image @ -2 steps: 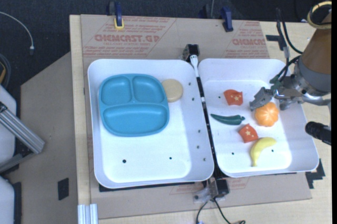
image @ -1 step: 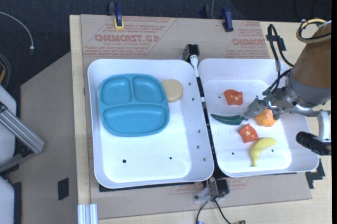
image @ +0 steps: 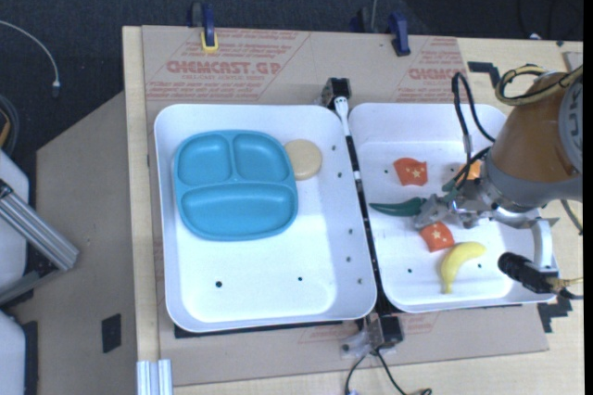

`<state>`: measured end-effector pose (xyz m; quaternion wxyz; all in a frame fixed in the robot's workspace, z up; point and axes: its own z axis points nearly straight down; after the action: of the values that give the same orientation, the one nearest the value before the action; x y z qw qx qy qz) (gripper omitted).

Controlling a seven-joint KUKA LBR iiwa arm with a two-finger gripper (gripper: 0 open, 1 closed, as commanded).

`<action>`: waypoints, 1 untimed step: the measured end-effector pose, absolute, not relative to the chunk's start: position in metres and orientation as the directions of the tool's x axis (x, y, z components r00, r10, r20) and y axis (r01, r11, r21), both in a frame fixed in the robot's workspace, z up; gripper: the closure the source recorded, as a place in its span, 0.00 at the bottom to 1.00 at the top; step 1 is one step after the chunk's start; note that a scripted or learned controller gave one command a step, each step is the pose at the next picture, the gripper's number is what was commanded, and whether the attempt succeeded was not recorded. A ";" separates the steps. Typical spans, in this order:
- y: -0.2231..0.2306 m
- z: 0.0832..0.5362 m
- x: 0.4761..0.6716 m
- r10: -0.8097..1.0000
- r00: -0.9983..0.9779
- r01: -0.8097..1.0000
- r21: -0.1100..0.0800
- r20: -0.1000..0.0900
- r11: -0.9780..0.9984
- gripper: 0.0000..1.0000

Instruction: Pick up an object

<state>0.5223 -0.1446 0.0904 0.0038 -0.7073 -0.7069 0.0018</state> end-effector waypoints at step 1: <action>-0.144 0.084 0.522 1.000 0.000 1.000 -0.004 0.002 0.000 0.00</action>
<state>0.5217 -0.1441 0.0839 0.0021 -0.7071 -0.7071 0.0008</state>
